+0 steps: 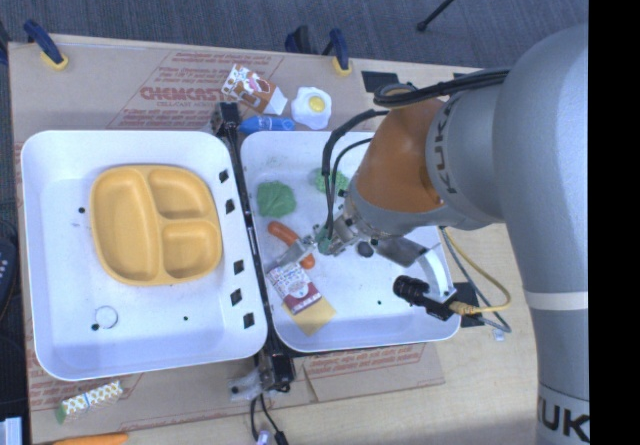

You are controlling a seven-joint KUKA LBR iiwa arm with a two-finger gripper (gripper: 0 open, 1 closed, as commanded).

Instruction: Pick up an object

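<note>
Yellow cheese wedge [318, 313] nearest in right bin [400, 333], then red-white packet [290, 283], orange carrot [282, 231], green lettuce [276, 198]. Jaws [322, 241] low among them, can't tell spread or not. Crowded, could easily nudge stuff, grab nothing.

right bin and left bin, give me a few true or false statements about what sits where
1. The yellow divided tray lies in the left bin. True.
2. The green leafy piece lies in the left bin. False: it lies in the right bin.
3. The hand is over the right bin. True.
4. The orange carrot-like piece sits on the yellow divided tray. False: it lies on the right bin's floor.
5. A red and white packet lies in the right bin. True.
</note>
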